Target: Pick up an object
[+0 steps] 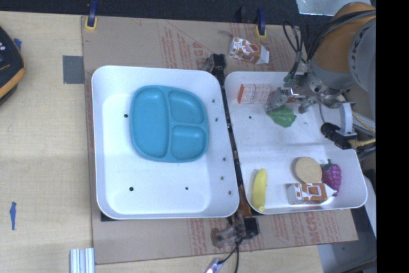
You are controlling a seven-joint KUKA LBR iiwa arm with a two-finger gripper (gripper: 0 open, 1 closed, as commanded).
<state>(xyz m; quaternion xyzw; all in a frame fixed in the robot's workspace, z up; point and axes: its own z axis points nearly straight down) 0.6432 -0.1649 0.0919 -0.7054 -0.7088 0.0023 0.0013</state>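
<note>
The gripper (285, 101) hangs over a green item (282, 117) in the right bin (358, 200), finger state impossible to tell; a shallow grab could slip off.

The gripper (283, 101) covers part of a green object (282, 117), perhaps a leaf; its fingertips blur together.

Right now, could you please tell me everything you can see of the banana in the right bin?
The banana is small, plain yellow and smooth, like a plastic toy. It lies flat, lengthwise along the right bin's left wall at the near corner, slightly curved. It seems to rest against that wall. Nothing else touches it: the tan disc and carton lie apart to its right.
</note>
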